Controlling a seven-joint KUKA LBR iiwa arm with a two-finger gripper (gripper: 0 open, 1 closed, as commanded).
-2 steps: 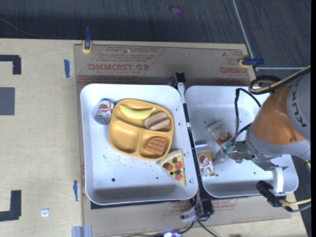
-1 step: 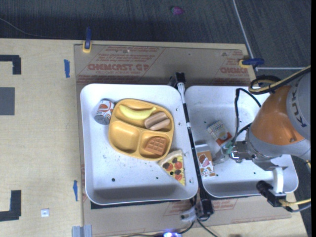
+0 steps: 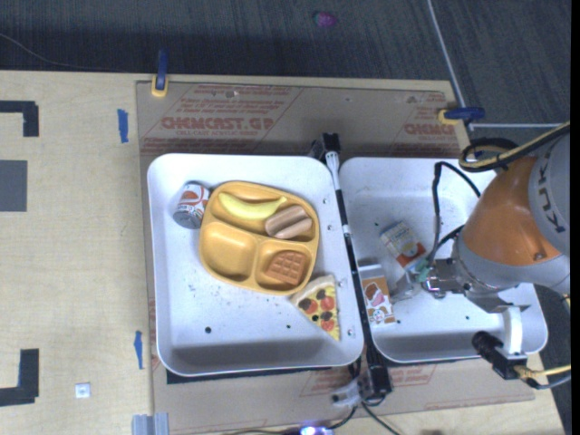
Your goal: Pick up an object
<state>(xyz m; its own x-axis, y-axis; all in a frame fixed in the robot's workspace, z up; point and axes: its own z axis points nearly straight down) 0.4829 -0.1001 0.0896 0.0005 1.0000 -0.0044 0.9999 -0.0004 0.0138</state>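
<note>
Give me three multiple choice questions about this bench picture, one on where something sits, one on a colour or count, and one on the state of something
1. Where does the pizza slice lie?
A. In the left bin, beside the yellow tray
B. In the right bin
C. On the cardboard

2. What colour is the band on the arm?
A. Blue
B. Orange
C. Green

3. How does the small can rest?
A. Inside a tray compartment
B. Between the fingers
C. On the bin floor at the tray's upper left

Answers: 1 A, the slice lies off the tray's lower right corner. 2 B, orange shows above the wrist. 3 C, it lies outside the tray's rim.
</note>
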